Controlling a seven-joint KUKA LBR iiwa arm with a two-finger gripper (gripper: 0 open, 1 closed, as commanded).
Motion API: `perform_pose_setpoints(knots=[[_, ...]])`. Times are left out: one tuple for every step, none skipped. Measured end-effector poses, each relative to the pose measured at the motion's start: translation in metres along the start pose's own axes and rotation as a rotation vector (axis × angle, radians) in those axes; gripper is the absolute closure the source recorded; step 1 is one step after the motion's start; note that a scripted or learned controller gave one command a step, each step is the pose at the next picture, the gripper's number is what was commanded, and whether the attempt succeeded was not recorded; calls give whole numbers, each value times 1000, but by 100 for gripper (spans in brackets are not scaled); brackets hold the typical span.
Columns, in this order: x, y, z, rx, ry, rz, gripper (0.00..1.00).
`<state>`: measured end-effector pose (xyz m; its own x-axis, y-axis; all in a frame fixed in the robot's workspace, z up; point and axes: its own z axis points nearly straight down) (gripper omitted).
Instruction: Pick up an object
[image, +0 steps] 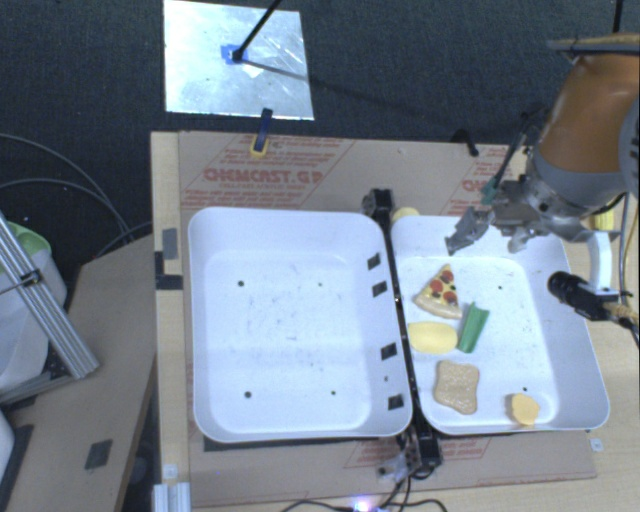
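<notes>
Your grey two-finger gripper (492, 233) hangs over the right white bin's (560, 340) far edge, fingers spread apart and holding nothing. Just below it lies the toy pizza slice (440, 290) — beyond that the yellow oval piece (432, 337), green stick (473, 328), tan bread slice (457, 386).

From my seat the arm (590, 120) runs off the right edge and the top, so I see just its orange band and grey wrist. A small yellow thing (405, 214) peeks out behind the far rim of the right bin (590, 395), mostly hidden, and I can't tell what it is. The gripper (492, 232) is blurred, perhaps from motion, and the stuff at the left edge (25, 300) is cut off.
</notes>
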<state>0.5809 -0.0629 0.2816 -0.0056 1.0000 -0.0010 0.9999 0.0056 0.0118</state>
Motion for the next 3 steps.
perform_pose_setpoints(knots=[[-23, -69, 169, 25, 3, 9, 0], [-25, -97, 197, 13, 2, 5, 0], [-19, -10, 196, 3, -1, -1, 0]])
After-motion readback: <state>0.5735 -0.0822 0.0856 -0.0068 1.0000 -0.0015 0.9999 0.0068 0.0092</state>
